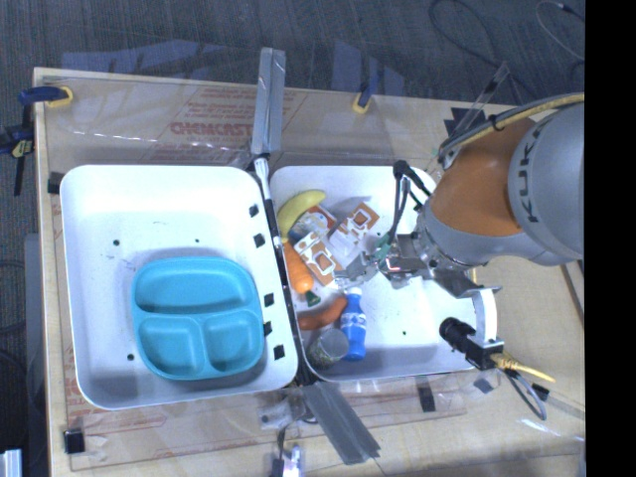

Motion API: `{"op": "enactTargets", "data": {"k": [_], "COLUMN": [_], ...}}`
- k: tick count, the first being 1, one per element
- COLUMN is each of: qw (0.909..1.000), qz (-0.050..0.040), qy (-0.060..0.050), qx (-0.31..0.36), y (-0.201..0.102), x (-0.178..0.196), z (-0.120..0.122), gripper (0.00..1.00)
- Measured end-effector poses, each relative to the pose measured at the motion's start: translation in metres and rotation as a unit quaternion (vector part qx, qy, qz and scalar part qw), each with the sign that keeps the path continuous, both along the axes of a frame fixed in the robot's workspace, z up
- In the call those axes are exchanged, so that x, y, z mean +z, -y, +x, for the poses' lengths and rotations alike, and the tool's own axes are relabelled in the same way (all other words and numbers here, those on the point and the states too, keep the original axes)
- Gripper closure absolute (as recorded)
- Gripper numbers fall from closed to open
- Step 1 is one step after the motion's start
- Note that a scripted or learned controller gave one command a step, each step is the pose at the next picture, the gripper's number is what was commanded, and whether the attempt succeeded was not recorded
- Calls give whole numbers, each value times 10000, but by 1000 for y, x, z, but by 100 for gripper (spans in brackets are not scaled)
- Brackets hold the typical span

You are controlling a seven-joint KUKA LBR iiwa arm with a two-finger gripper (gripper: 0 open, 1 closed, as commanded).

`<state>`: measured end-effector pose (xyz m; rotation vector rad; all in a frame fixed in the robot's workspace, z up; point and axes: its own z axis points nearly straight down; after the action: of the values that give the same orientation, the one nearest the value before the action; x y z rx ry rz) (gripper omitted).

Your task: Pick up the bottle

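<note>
The bottle (353,332) is small and blue with a pale cap, lying near the front of the right bin (417,358), its cap pointing to the back. My gripper (381,263) hangs low over the middle of that bin, a little behind and to the right of the bottle's cap, close to the white and orange cartons (333,238). Nothing shows between the gripper and the bottle, and the two are apart.
A banana (298,209) lies at the back left of the right bin. An orange carrot-like piece (299,274) and a red-orange piece (320,315) lie along its left wall. A grey cup (328,347) touches the bottle's left side. The left bin (99,217) holds a blue divided tray (196,316).
</note>
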<state>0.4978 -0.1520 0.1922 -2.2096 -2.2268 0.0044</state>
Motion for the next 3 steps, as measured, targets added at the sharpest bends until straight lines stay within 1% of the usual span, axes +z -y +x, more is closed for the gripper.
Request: {"op": "enactTargets", "data": {"k": [1,2,3], "qw": [9987,9834,9831], "qz": [3,8,4], "qy": [5,14,14], "qx": [518,1813,1829], "y": [23,4,5], "x": [-43,-101,-92], "z": [4,-21,-21], "gripper": [0,0,100]}}
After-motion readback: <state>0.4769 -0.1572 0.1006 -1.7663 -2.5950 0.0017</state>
